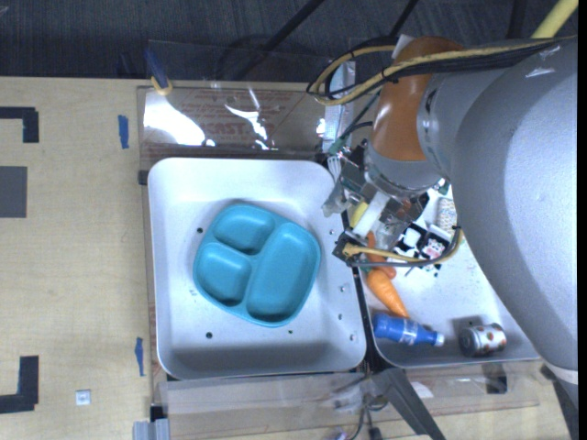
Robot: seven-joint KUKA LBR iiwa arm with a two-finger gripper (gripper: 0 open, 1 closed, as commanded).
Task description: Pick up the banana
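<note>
My gripper (365, 225) hangs low over the left edge of the right bin (459, 360), under the orange-banded wrist (404, 122). A small yellow piece (359, 215), which looks like part of the banana, shows right beneath the gripper. The rest of it is hidden by the gripper body. I cannot tell whether the gripper is touching it.
The left bin (174, 200) holds a blue divided plate (257, 262). In the right bin lie an orange carrot (383, 289), a blue bottle (406, 332), a silver can (481, 337) and a white printed packet (422, 239). The arm covers the right bin's far side.
</note>
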